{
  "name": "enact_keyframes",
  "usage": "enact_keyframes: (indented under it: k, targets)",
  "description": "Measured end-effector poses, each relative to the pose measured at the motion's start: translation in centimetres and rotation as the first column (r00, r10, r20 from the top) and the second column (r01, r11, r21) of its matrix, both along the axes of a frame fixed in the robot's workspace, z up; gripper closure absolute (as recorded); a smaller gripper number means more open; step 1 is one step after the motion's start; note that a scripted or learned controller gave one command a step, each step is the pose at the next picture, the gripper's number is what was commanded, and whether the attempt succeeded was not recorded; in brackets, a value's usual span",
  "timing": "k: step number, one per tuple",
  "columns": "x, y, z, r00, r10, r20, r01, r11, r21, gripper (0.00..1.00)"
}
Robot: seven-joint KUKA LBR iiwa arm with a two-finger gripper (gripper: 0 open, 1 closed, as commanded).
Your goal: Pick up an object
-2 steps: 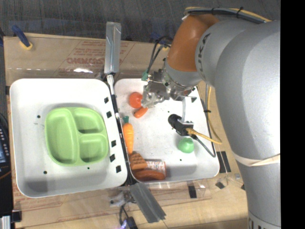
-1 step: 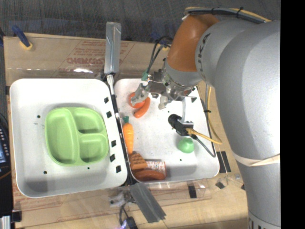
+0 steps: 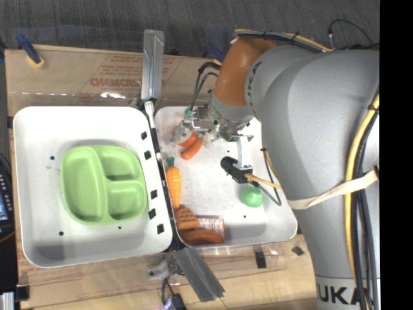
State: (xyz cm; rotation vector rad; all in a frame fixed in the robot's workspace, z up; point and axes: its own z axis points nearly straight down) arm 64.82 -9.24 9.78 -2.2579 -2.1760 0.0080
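Arm enters from 3 o'clock, grey body over the right-hand side of the right bin (image 3: pixel 279 230), orange band toward 12 o'clock. Gripper (image 3: pixel 193 133) sits low in that bin's 11 o'clock corner, near the wall shared with the left bin (image 3: pixel 39 237).

Grip state: cannot tell whether it is spread or closed; the wrist hardware hides the tips from this angle.

Nearest thing: small orange piece (image 3: pixel 191 149), just beside the gripper on its 6 o'clock side, tilted, lying at about 10 o'clock in the right bin. It possibly touches the gripper; the contact is not clear. Nothing is seen clamped.

Other contents, right bin:
- carrot (image 3: pixel 173 185) at 9 o'clock, lengthwise along the dividing wall, green top pointing to 12 o'clock, apart from the orange piece
- green ball (image 3: pixel 251 197) at 4 o'clock, on its own
- brown ridged piece (image 3: pixel 186 218) at 7 o'clock, just below the carrot's tip
- wrapped bar (image 3: pixel 211 225) beside it toward 3 o'clock, touching or nearly so
- reddish sausage (image 3: pixel 201 237) at 6 to 7 o'clock, against the near wall, under the other two

Left bin: green divided plate (image 3: pixel 72 199) in the middle, three compartments, flat on the floor.

Both bins rest on a cardboard sheet (image 3: pixel 77 70)
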Motion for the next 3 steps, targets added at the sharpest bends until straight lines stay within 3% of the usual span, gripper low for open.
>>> enact_keyframes:
  k: [1,2,3]
  targets:
    - [0.9,-7.5,-0.5,0.972,0.236,0.008,-0.236,0.972,-0.002,0.0]
    - [1.0,-7.4,0.5,0.971,0.24,0.008,-0.24,0.971,-0.002,1.0]
    - [1.0,4.4,9.6,0.919,0.394,0.01,-0.394,0.919,-0.001,1.0]
